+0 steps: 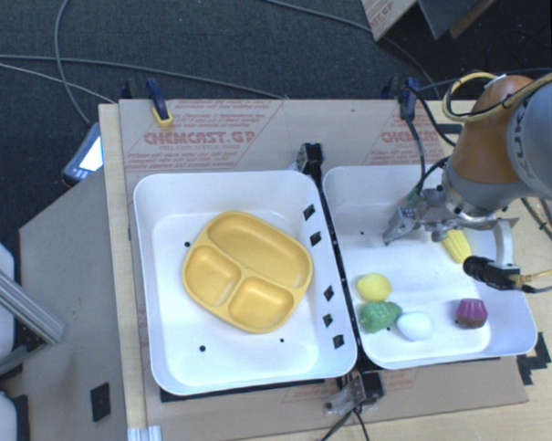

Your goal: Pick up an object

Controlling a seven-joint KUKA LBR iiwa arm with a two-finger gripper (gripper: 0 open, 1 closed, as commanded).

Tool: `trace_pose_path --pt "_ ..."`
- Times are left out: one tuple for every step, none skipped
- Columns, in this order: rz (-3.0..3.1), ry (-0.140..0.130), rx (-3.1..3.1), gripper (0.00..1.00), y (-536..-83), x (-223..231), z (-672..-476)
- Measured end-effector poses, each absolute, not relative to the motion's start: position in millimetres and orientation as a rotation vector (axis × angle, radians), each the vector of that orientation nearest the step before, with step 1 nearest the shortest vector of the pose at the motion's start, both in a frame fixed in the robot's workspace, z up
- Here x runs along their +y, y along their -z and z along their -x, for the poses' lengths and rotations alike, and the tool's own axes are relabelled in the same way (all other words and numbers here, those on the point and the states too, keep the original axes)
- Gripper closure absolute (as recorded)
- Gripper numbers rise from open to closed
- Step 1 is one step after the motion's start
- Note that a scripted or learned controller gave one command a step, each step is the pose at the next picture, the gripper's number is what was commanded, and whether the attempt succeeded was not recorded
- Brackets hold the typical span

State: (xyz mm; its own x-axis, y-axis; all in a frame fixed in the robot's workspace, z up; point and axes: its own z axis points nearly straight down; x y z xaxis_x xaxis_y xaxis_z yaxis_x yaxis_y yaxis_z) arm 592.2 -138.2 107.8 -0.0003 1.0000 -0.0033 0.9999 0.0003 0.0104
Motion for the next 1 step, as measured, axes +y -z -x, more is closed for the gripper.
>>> trace_pose_path --pt "-2.220 -0.003 2.219 1.00 -114.7 -137.2 -590.4"
